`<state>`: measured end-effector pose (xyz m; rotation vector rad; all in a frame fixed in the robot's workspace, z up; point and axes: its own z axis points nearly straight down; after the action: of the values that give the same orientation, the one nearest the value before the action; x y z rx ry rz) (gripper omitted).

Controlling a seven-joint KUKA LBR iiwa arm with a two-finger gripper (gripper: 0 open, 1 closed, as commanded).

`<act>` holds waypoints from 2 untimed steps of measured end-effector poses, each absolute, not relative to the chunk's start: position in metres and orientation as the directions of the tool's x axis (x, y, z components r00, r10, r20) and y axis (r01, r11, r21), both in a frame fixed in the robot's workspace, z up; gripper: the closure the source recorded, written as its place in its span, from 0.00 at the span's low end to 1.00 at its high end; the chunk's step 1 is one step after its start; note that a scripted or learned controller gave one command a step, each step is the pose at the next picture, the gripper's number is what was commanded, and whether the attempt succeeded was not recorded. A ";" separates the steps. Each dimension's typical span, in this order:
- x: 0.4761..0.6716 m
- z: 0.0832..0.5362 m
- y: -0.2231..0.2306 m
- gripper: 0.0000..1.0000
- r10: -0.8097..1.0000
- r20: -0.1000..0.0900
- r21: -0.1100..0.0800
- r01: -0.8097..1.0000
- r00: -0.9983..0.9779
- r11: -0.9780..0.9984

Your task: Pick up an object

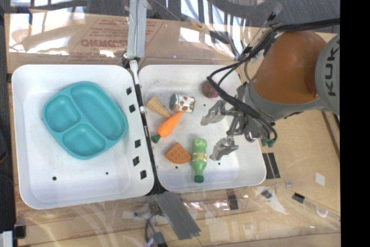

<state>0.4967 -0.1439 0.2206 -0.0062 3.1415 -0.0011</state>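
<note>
Camera view: gripper [218, 131] spread open and holding nothing, hovering over bare floor of the right bin [245, 173], just right of the green bottle [199, 160]. Left of the bottle, touching or nearly so, a waffle [178, 154]; above it, a carrot [169, 124]. Likely to close on air if lowered here, or to nudge the bottle into the waffle.

In the right bin lie a green bottle [199, 159] on its side, a waffle piece [177, 154] just left of it, a tilted carrot [168, 125], an ice-cream cone [156, 106], a small printed can [182, 103] and what may be a dark plum [208, 88].
</note>
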 end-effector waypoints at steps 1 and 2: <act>0.498 0.092 -0.091 0.00 0.092 -0.002 0.001 0.092 -0.996 0.996; 0.499 0.102 -0.090 1.00 0.085 -0.002 0.000 0.085 -0.996 0.996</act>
<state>0.4986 -0.0899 0.1015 0.1334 3.1367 0.0001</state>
